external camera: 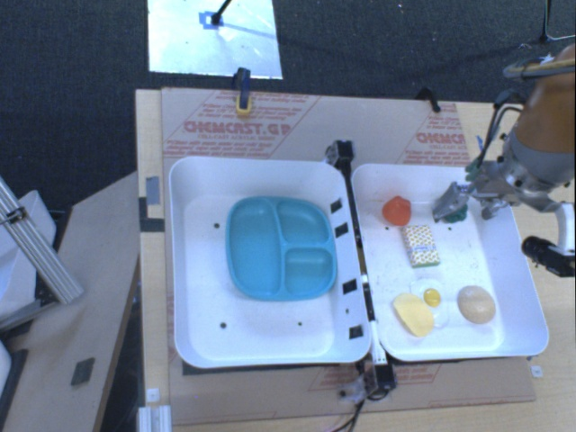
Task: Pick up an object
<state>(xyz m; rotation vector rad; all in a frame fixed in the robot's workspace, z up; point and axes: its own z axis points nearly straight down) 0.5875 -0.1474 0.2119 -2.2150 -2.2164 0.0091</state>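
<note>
1. Camera view gives you a slanted look down on a bench topped with a brown cardboard sheet [297, 124] printed in red lettering; two shallow white bins sit on it side by side, touching along a black divider strip.
2. Your left bin [193, 241] holds a blue compartment tray [279, 248], lying flat near its middle.
3. Your right bin [513, 268] holds the loose objects: an orange-red ball [396, 211] near the far left corner; a small patterned box [421, 245] just below it; a yellow piece [413, 315] and a fried-egg toy [432, 295] close together near the front edge; a beige egg-shaped object [476, 304] beside them to the right.
4. Your gripper [450, 207] hangs over the far part of the right bin, just right of the orange-red ball; whether its fingers are apart or together you cannot tell, and nothing shows between them.
5. Around the bench you see dark carpet, a shiny metal plate [213, 25] on the floor at the far side, and a lower wooden table [90, 268] on the left.
</note>
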